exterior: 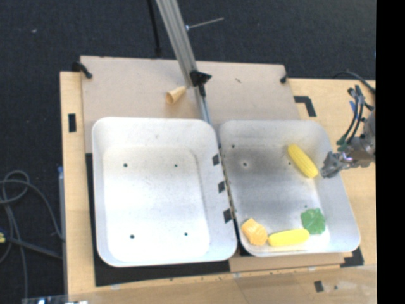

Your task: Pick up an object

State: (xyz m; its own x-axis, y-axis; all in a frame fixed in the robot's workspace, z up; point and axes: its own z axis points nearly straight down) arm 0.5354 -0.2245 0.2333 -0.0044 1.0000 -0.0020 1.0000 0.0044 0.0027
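The right bin (272, 189) holds a yellow corn cob (302, 160) near its far right side. Along its near edge lie an orange-yellow chunk (254, 232), a yellow banana-like piece (288, 237) and a green object (312, 221). My gripper (332, 164) sits at the right rim of this bin, just right of the corn cob, with most of the arm cut off at the frame's right. Nothing is seen between its fingers.
The left bin (158, 189) stands beside the right one. A small tan cone-shaped piece (175, 95) lies on the board behind the bins. A slanted metal rail (180, 40) rises from the back centre. Cables hang at the right edge.
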